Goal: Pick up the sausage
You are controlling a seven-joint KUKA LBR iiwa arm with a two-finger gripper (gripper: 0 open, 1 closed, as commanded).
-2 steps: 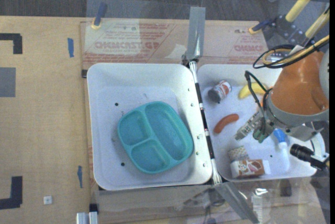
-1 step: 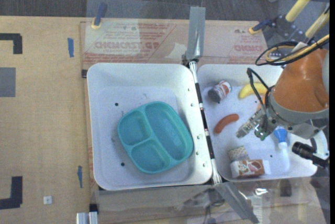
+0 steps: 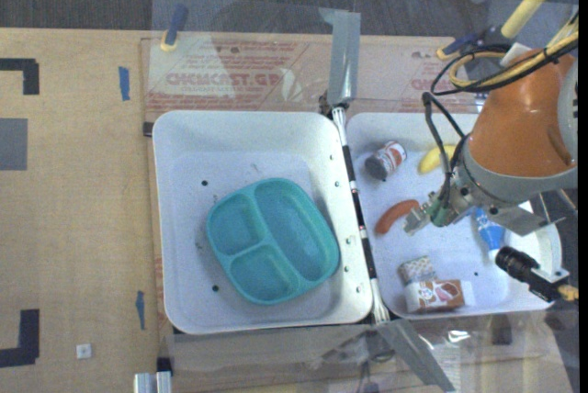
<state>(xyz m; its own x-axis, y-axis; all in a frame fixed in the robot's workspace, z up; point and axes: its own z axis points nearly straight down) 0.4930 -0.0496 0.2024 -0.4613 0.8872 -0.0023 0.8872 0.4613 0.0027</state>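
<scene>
A slanted overhead view shows a tan bench holding two shallow white bins that touch along their inner walls.

The left bin (image 3: 184, 152) holds one thing: a teal divided plate (image 3: 272, 240) lying flat a little right of the bin's middle. It has three compartments, and no food shows in any of them.

The right bin (image 3: 367, 276) holds several small items. Near its top left lies a small can (image 3: 385, 160) on its side, grey with a red and white label. To the can's right, a yellow, banana-like piece (image 3: 432, 161) is partly hidden by the arm. The sausage (image 3: 397, 215), reddish orange and slightly curved, lies on the bin floor left of centre, below the can. Near the bottom edge lie a small patterned packet (image 3: 417, 269) and, just below it, a flat red and white box (image 3: 437, 294). A blue object (image 3: 489, 230) shows at the right, partly covered by the arm.

The grey arm with its orange band (image 3: 519, 129) reaches in from the right over the right bin. The gripper (image 3: 424, 217) sits low, just beside the right end of the sausage, very close or touching. Whether its fingers are spread or closed cannot be told, and the sausage is not visibly between them.
</scene>
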